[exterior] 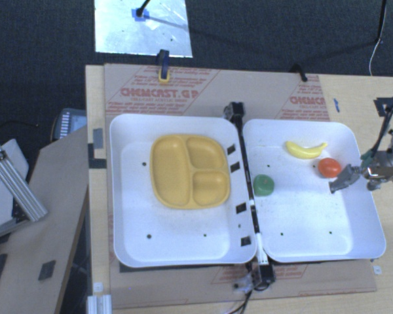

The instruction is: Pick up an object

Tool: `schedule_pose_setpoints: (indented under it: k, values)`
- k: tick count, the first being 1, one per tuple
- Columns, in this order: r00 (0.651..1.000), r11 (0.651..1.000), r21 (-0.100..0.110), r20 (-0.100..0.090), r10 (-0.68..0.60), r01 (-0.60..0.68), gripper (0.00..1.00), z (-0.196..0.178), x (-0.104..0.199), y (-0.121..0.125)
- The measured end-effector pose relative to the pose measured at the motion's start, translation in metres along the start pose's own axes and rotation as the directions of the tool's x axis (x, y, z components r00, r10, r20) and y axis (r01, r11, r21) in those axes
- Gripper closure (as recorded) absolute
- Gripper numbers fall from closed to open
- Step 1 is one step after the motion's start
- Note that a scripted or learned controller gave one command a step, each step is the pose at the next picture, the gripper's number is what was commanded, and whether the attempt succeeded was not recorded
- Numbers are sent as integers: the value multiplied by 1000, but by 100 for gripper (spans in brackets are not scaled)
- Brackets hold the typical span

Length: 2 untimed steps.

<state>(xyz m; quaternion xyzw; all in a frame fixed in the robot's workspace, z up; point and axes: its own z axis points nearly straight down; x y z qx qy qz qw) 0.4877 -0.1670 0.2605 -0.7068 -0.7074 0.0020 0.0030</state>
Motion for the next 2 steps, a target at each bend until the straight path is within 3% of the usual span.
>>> schedule_pose_setpoints:
  k: [1,2]
  values:
    - [1000,1000,-9,2,-3,3,0,-4,0,2]
    - [1000,1000,-4,0,-1,1,0,56,6,7]
